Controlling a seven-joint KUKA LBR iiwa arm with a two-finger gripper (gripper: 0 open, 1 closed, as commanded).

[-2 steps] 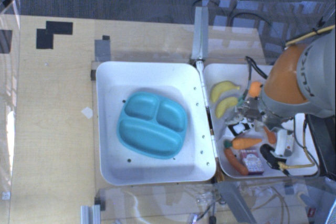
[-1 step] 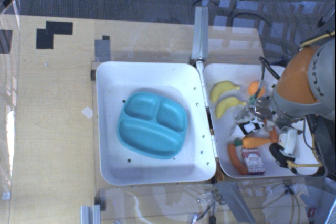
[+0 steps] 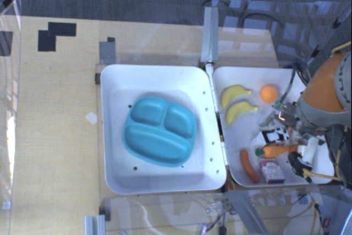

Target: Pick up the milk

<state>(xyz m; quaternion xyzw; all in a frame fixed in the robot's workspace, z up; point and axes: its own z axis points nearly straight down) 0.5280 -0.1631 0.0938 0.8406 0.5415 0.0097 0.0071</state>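
The right bin [image 3: 233,176] is crowded: bananas [image 3: 235,103], orange [image 3: 269,94], sausage [image 3: 248,166] and carrot [image 3: 278,148] leave narrow gaps.

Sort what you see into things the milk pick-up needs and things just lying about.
Job: gripper; small carton, probably the milk.
Lying about: bananas; orange; carrot; sausage; blue plate.

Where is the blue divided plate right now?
The blue plate lies flat in the middle of the left bin, on the camera view's left half, apart from the bananas across the divider in the right bin.
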